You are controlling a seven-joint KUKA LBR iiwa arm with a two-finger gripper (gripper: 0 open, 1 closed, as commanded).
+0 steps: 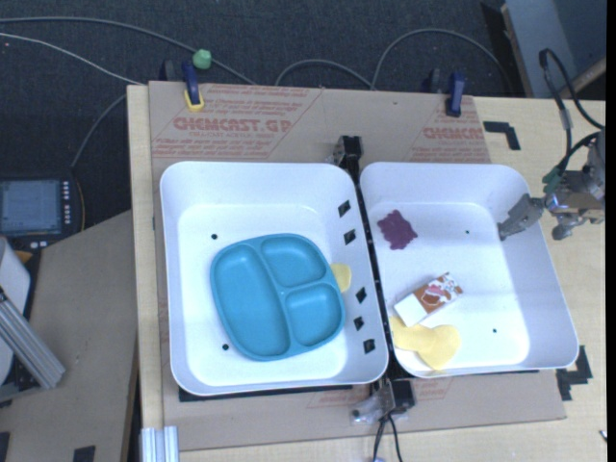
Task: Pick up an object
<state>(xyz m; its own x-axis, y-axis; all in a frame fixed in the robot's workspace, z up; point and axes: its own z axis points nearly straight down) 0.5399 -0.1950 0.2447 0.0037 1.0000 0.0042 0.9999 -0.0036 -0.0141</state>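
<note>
The right bin (pixel 539 306) holds three loose items. A purple crumpled piece (pixel 396 229) lies near its far left. A small white and red box (pixel 429 299) sits toward the front, and a yellow soft piece (pixel 429 343) rests just in front of the box at the bin's front wall. My gripper (pixel 537 223) hangs over the right bin's far right rim, well right of all three items. Its two grey fingers (pixel 515 217) stand apart, open, with nothing between them.
The left bin (pixel 183 258) carries a blue divided tray (pixel 277 295), with a small yellow piece (pixel 342 277) tucked against the tray's right edge. Clamps and cables sit along the far edge of the cardboard base (pixel 241 114).
</note>
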